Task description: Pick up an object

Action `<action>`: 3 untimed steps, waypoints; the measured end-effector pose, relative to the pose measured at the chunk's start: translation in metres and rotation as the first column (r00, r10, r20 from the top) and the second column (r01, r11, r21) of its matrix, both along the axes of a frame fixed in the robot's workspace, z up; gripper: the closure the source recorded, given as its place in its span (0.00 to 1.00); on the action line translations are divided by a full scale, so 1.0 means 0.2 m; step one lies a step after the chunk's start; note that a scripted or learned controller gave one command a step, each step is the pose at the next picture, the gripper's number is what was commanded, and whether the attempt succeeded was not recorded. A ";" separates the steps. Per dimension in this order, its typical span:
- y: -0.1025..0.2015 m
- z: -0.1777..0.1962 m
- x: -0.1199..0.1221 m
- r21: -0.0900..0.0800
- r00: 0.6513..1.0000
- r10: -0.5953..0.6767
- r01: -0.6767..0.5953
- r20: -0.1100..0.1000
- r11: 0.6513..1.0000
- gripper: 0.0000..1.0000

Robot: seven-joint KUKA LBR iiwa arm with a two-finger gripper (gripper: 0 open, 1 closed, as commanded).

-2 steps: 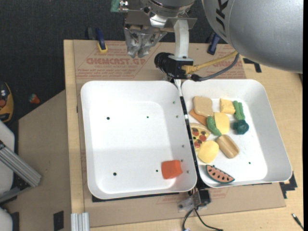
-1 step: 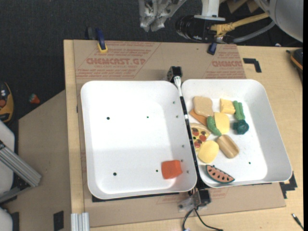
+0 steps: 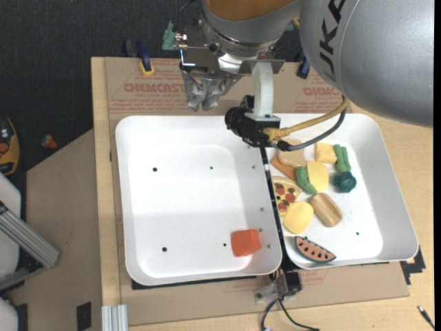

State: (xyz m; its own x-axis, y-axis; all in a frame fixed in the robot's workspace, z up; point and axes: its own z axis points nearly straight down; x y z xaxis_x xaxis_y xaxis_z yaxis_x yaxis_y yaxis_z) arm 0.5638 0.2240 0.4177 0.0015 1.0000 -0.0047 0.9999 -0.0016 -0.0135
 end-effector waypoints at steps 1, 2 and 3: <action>0.00 0.63 -0.07 0.011 1.000 0.004 -0.004 0.029 1.000 1.00; 0.00 -0.35 -0.17 -0.003 1.000 0.001 -0.001 -0.005 1.000 1.00; 0.00 0.37 -0.22 0.013 1.000 0.003 -0.004 0.030 1.000 1.00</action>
